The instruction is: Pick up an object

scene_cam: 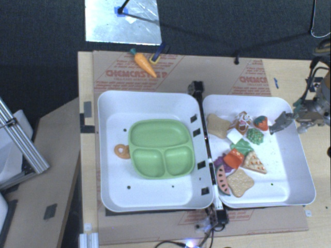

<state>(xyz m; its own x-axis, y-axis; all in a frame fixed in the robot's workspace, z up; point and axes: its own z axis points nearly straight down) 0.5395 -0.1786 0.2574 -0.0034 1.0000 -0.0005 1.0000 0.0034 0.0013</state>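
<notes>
The right bin holds a pile of toy foods: a bread slice, a strawberry, a green broccoli piece, a white cube, a pizza slice, a watermelon slice and a round biscuit. My gripper hovers over the bin's right side, just right of the strawberry. Its two fingers stand apart, open, with nothing between them.
The left bin carries a green divided plate and a small pretzel beside it. A toy carrot lies on the cardboard behind the bins. A silver sheet lies further back.
</notes>
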